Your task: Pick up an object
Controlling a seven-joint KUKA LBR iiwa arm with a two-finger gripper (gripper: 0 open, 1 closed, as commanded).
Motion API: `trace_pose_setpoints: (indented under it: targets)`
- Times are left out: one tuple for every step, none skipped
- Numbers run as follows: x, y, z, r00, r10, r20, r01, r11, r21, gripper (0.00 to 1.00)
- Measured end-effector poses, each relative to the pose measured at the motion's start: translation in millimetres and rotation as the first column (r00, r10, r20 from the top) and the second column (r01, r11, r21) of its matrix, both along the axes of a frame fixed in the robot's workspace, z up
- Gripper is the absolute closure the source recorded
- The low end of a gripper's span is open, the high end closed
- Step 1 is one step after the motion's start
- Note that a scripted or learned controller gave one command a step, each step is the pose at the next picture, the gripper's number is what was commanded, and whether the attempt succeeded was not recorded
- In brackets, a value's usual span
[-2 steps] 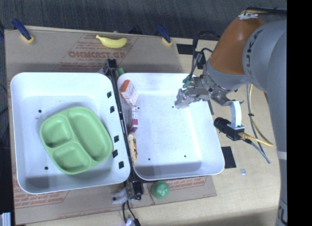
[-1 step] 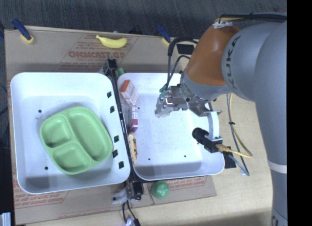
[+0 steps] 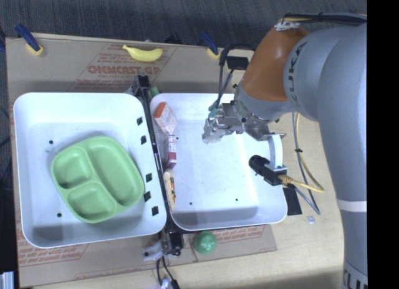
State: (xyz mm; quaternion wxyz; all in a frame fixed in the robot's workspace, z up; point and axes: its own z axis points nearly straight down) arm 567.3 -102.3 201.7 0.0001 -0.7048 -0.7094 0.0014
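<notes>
On the left, a green divided plate [image 3: 96,177] lies in the left bin [image 3: 25,157]. Moving right, an orange carton [image 3: 165,119] and small packets [image 3: 169,151] hug the right bin's [image 3: 249,210] left wall. Over that bin hovers the gripper [image 3: 212,131], nothing visibly between it; open or clenched, I cannot tell.

The arm [image 3: 333,94] is a thick, smooth grey casing, rounded like a pipe; an orange band [image 3: 271,63] wraps it above the wrist, with faint grey lettering at the band's 3 o'clock edge; the gripper [image 3: 215,129] is bare silvery metal; a black cable [image 3: 223,73] loops at 12 o'clock of it; yellow and dark wires [image 3: 305,169] trail at 5 o'clock.
</notes>
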Motion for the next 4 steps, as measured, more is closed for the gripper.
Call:
trace_pose_setpoints:
  targets:
    - [23.6,59.9,-0.9,1.000,0.003,0.000,-0.003,1.000,0.001,1.00]
    - [23.4,59.3,-0.9,1.000,0.002,0.000,-0.002,1.000,0.000,0.00]
    - [47.6,6.7,-111.4,1.000,0.000,-0.005,0.000,1.000,0.000,0.00]
    - [48.6,7.3,-100.1,1.000,0.003,-0.004,-0.003,1.000,0.001,1.00]
